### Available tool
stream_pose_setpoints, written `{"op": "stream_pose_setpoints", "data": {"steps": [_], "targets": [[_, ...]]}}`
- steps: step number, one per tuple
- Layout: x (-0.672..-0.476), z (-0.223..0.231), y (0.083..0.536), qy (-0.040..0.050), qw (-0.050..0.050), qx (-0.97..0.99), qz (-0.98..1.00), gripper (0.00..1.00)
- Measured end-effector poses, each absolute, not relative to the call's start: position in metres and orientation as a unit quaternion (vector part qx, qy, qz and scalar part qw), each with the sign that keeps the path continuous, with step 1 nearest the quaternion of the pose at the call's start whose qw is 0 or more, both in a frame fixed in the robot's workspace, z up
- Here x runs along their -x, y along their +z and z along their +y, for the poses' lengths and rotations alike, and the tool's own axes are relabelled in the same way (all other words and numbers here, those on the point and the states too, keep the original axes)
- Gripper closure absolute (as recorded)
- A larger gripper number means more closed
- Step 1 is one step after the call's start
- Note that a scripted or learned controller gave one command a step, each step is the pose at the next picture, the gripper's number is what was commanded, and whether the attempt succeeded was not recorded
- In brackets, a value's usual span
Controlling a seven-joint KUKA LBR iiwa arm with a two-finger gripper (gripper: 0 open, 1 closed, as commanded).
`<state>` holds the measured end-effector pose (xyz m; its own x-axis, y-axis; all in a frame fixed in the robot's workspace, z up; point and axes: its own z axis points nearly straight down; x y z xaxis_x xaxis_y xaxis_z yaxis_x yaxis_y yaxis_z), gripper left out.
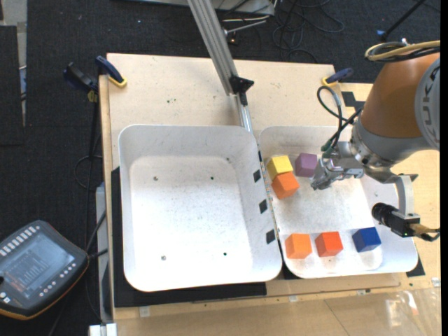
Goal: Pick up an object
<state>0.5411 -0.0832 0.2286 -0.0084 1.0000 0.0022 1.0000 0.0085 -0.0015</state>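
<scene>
Black carpet strewn with cables surrounds a pale wooden bench (pixel 182 89) that carries two shallow white bins side by side. One bin, the left bin (pixel 189 208), sits toward the bench's left edge, and the right bin (pixel 392 263) holds every block. Against the wall it shares with its neighbour, near the far end, a yellow cube (pixel 280 164) sits touching an orange cube (pixel 285 184), with a purple cube (pixel 306 163) just beside the yellow one. Along the right bin's near edge stand an orange block (pixel 299 246), a red-orange block (pixel 329 243) and a blue cube (pixel 366 239) in a row.

A grey arm with an orange band (pixel 399 96) reaches in from the bench's right edge, and its gripper (pixel 324 177) hangs just beside the purple cube, on the side away from the shared wall. Whether the tool is spread or pressed together I cannot tell at this angle; no block is seen in its grasp.

By my judgement this is the approach step, with the purple cube the likeliest target. Next the gripper must centre over that cube and straddle it squarely. The yellow cube lies close enough to be nudged, and that may spoil the grasp.
</scene>
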Motion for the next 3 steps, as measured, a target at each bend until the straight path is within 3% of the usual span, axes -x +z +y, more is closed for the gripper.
{"op": "stream_pose_setpoints", "data": {"steps": [3], "targets": [[-0.587, 0.064, 0.234, -0.0019, 0.0, 0.704, -0.71, 1.0]]}}
